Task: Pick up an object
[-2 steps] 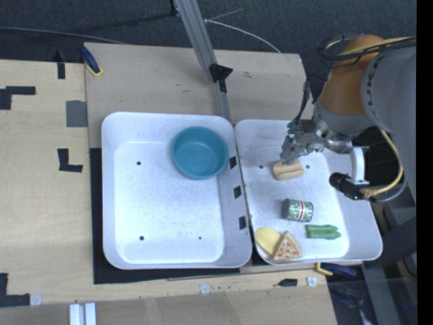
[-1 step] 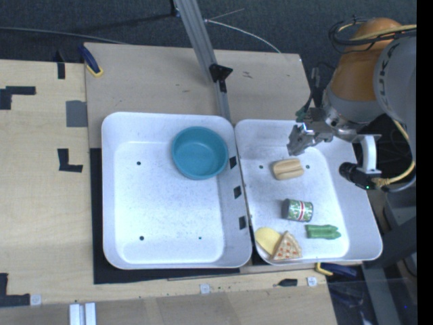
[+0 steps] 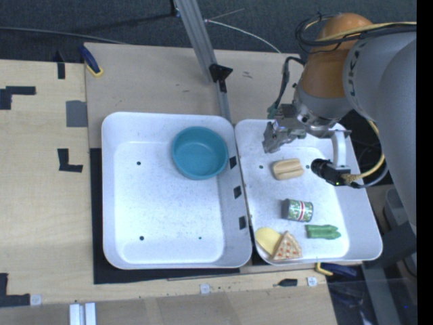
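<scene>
No readable text anywhere. Small green and red can (image 3: 298, 210) in right bin (image 3: 358, 246) carries printed label, lettering too small and blurred to make out. Grey arm housing (image 3: 379, 66) shows faint dark marking near its edge, not legible. Black tape marks (image 3: 65, 158) on bench (image 3: 40, 202) are plain shapes, no letters or numbers. Blue bowl (image 3: 199, 152) in left bin (image 3: 128, 235) bears no marking.

Glossy plastic bowl (image 3: 199, 152), speckled bins (image 3: 169, 246)
</scene>
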Action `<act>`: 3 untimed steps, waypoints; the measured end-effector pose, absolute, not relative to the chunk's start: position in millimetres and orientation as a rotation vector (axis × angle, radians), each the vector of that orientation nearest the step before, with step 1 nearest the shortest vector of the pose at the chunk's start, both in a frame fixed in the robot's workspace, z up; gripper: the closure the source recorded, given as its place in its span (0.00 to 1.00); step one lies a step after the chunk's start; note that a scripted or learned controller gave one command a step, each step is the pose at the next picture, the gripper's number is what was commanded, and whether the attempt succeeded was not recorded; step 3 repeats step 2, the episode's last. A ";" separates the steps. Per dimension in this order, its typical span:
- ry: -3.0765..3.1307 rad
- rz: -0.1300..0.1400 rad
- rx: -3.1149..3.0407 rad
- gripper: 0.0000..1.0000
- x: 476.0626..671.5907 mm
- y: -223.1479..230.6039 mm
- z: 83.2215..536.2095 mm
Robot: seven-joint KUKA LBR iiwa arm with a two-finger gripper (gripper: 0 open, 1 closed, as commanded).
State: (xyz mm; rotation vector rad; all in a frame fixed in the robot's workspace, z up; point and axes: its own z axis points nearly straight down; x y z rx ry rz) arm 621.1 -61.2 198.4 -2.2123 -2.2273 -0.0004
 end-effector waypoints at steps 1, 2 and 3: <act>-2.228 0.000 -2.211 1.00 619.3 -3.6 201.5; -2.229 -0.001 -2.211 1.00 634.4 54.7 201.3; -2.229 -0.001 -2.211 1.00 634.4 54.7 201.3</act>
